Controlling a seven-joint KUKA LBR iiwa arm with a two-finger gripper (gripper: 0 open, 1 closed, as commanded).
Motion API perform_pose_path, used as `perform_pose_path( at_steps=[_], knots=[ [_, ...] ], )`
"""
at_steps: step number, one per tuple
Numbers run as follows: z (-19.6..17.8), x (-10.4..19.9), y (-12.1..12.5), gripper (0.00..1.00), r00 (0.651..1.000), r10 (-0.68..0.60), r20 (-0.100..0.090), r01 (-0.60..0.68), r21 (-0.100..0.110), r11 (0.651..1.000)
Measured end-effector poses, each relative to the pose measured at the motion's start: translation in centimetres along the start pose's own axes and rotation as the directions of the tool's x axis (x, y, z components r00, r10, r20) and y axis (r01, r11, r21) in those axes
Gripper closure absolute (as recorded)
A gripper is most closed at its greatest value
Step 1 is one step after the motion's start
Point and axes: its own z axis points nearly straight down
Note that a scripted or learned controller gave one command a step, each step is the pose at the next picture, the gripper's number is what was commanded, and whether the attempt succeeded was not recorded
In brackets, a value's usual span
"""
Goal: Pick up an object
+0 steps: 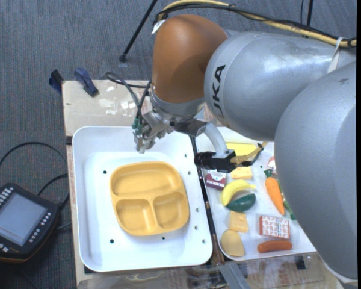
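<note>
We see the gripper over the back edge of the left bin, just above the yellow divided plate. We cannot tell its state at this size; nothing visible is in it.

Progress, as we judge it: no object lifted, so the grasp and the lift remain.

Candidate objects lie in the right bin: a banana, a carrot, a green vegetable, a red sausage, a small red carton and pale cheese-like pieces. The plate is the sole item beneath the gripper.

Obstructions: the arm's bulk hides much of the right bin. A teach pendant rests on the floor, left of the table.
</note>
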Motion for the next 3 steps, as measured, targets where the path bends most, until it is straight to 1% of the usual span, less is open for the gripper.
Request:
perform_pose_path(
  at_steps=[1,2,3],
  knots=[
    [-20.8,-1.4,0.3,1.0,0.999,-0.053,0.003,0.053,-0.015,0.998],
    [-20.1,-1.4,-1.4,1.0,0.941,-0.339,0.0,0.339,-0.004,0.941],
    [-16.8,-6.5,-3.4,1.0,0.924,-0.383,0.0,0.383,-0.002,0.924]
  ],
)
